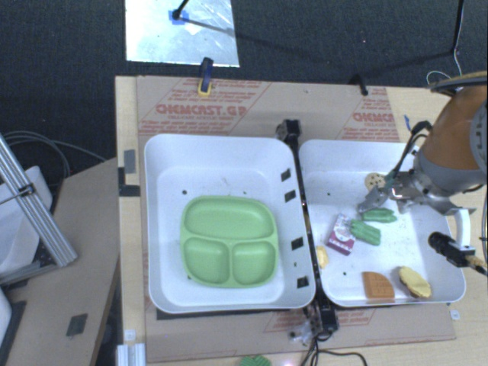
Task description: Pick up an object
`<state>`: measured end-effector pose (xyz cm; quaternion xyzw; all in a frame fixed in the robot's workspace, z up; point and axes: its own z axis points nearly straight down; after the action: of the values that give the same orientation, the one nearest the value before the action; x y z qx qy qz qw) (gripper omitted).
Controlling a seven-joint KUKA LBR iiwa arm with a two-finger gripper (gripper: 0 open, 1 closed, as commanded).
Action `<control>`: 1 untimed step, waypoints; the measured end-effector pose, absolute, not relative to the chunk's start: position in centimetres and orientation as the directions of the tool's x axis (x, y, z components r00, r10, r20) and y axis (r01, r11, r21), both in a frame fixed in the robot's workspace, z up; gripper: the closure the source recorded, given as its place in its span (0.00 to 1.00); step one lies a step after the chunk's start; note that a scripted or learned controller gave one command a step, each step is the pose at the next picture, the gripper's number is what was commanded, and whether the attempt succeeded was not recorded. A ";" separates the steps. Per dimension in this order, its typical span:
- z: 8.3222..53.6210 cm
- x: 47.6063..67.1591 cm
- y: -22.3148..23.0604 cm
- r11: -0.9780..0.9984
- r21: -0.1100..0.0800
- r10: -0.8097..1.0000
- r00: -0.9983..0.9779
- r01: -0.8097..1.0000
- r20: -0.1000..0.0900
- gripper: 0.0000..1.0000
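Note:
My gripper [375, 202] reaches into the right bin [335, 166] from the right, its tip low just above two green pieces [374, 224] lying mid-bin. A round tan cookie [373, 180] lies just behind the tip. A pink and white packet [341, 235] rests to the left of the green pieces. Near the front wall sit a brown toast-like square [377, 284] and a yellow lumpy item [415, 281]. A small yellow piece [322, 258] lies at the bin's left wall.
The left bin [164, 166] holds a green three-compartment tray [229, 240]. A black divider bar [299, 204] runs between the bins. The arm's grey body and orange band [461, 139] hang over the right bin's far right side.

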<state>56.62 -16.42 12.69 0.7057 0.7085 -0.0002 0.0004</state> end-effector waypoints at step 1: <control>8.2 57.2 -18.6 0.000 0.000 1.000 0.000 1.000 -0.001 0.00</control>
<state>57.19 -18.57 8.21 0.7071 0.7071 -0.0005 0.0002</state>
